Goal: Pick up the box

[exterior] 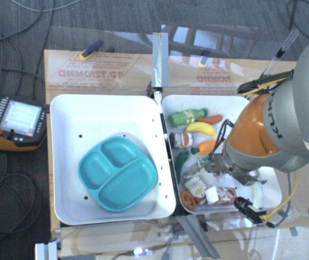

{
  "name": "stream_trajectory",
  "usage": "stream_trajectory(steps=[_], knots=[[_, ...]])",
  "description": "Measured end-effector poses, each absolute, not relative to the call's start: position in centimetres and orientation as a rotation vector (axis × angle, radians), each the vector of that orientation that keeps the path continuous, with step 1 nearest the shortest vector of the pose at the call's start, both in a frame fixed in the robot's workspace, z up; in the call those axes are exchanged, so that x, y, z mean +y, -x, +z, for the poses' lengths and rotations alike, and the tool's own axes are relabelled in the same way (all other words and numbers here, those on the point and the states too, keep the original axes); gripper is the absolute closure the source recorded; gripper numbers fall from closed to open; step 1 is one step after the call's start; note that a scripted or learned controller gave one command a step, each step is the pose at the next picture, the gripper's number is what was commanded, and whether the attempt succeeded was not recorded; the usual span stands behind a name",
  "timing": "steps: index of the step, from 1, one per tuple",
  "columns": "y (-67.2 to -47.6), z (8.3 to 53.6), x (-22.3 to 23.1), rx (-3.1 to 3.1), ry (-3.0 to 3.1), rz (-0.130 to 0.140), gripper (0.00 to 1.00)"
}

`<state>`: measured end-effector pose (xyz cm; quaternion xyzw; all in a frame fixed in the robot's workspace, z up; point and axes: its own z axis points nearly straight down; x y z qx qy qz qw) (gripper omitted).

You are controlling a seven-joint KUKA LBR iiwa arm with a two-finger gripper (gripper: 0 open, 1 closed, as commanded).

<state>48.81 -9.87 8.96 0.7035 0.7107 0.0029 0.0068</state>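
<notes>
My arm point(262, 131) hangs low over the right bin point(276, 191), and the left bin point(67, 145) carries a teal divided plate point(119, 172). I judge I am in the approach step. My gripper point(211, 164) is over the food items; I cannot tell its state. The box point(195, 187) lies near the front wall, just beside the gripper. Next I must descend exactly onto it.
</notes>
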Motion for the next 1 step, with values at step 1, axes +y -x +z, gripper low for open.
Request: stream_trajectory(steps=[1], knots=[[-54.09,13.72,-13.20,2.433,-1.989,-0.006,0.00]])
